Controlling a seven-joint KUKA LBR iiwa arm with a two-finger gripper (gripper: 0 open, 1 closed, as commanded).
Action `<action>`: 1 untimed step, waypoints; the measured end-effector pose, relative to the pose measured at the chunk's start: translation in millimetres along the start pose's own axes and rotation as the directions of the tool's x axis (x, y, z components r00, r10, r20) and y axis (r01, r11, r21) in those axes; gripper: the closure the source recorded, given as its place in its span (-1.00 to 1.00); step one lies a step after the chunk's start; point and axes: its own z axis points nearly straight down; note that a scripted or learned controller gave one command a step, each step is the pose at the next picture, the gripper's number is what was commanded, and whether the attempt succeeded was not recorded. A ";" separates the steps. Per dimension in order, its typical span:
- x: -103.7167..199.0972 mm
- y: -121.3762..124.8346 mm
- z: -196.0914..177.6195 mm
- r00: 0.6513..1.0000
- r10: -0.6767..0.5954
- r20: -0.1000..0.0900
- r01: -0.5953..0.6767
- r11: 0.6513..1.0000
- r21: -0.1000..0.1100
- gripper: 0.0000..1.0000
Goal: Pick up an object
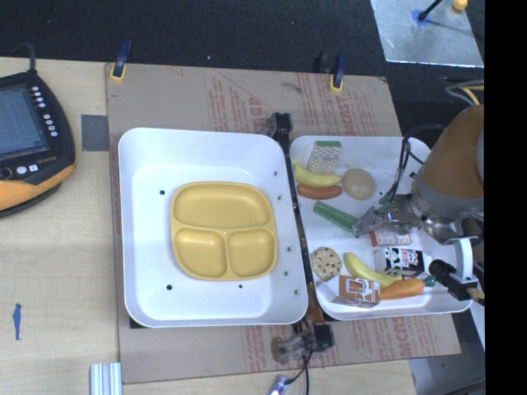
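The right bin (436,307) holds several toy foods. A banana (314,174) lies over a red sausage (319,192), with a beige round piece (359,183) and a small green-and-white box (325,152) beside them. A green vegetable (333,215) lies mid-bin. Toward the front are a cookie (326,262), a second banana (365,267), a carrot (403,289), a cow-print carton (402,259) and a brown packet (357,290). My gripper (370,223) hangs low over the bin's middle, its tip just right of the green vegetable and above a red-and-white packet (387,238).
The left bin (140,220) holds a yellow divided plate (224,229). A teach pendant (29,142) lies at the bench's far left. Blue clamps (120,60) pin the cardboard at the back. The arm's body (453,171) covers the right bin's right edge.
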 end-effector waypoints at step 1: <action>4.2 -7.4 -0.2 1.000 0.002 0.001 -0.002 1.000 -0.001 -1.00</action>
